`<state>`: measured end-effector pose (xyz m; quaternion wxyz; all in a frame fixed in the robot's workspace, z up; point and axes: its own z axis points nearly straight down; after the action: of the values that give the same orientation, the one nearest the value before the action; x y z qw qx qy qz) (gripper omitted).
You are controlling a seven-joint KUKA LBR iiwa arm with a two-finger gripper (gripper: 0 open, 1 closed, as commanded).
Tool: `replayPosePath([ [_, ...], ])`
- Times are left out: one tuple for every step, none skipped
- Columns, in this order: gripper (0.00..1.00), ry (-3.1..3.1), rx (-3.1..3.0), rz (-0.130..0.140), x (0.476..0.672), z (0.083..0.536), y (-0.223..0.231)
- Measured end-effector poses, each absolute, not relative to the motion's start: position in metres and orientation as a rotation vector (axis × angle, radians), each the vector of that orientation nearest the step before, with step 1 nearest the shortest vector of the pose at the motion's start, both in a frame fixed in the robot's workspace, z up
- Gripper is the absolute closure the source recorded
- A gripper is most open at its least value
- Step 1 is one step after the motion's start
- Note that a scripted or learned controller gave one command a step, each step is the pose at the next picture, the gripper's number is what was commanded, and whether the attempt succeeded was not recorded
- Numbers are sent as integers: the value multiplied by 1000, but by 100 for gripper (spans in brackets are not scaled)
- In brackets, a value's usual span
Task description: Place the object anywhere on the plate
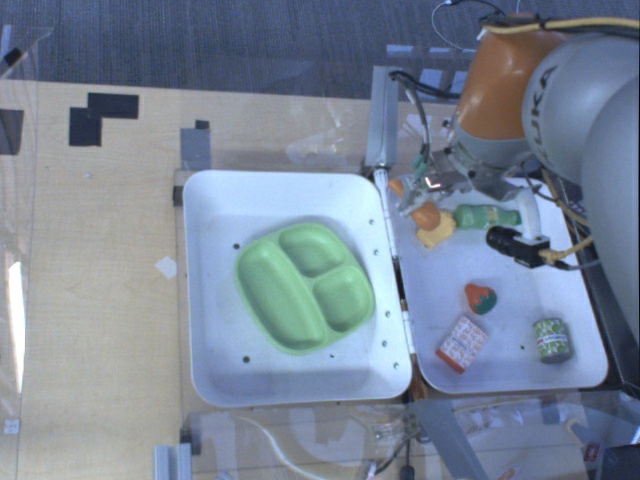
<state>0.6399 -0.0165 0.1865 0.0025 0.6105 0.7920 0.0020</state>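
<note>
The jaws (428, 190) are hanging right above the orange and yellow toy (433, 223); I cannot tell if they are apart. The green plate (303, 288) is sitting in the left bin.

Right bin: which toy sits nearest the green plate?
The red-and-white patterned box, lying by the right bin's left wall. The strawberry, green can and bottle lie farther right.

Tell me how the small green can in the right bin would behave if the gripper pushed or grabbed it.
The small green can looks rigid and cylindrical, so it would probably keep its shape under a squeeze. Its rounded side suggests it may roll or slide if nudged on the smooth right bin. It stands apart from the red-and-white box, so a push likely meets nothing nearby.
</note>
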Motion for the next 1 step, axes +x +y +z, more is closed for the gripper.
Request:
replayPosePath([
  [100,2472,1935,6,557,185,59],
])
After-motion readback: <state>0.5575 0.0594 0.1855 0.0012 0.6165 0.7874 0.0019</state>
